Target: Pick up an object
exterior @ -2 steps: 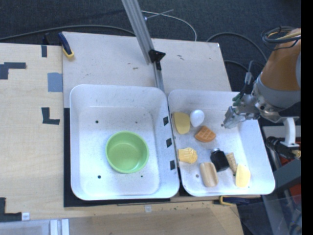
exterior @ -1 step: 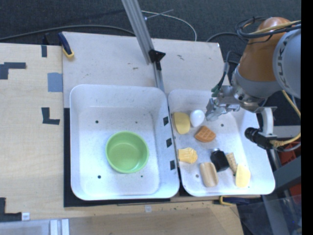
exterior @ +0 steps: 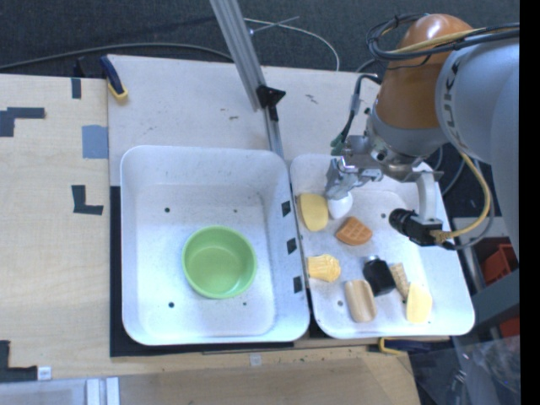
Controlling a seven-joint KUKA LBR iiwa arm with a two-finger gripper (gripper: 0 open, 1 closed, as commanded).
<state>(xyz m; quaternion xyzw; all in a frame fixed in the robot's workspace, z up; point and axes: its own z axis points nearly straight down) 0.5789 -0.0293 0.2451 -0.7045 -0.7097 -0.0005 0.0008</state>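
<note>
- gripper (exterior: 341, 186) low in right bin's (exterior: 451, 306) far left corner; whether it grips anything, cannot tell
- white item (exterior: 340, 206) touching its tip, yellow piece (exterior: 314, 212) just left
- orange piece (exterior: 353, 231) nearer
- green bowl (exterior: 219, 262) in left bin (exterior: 143, 226)

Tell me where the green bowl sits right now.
The green bowl sits in the left bin, toward its near edge. It lies across the divider from the yellow pieces in the right bin, far from the gripper.

Blue-and-yellow clamp (exterior: 113, 78) on bench (exterior: 51, 167), grey tape patch (exterior: 94, 141), slanted metal pole (exterior: 240, 45)
</note>
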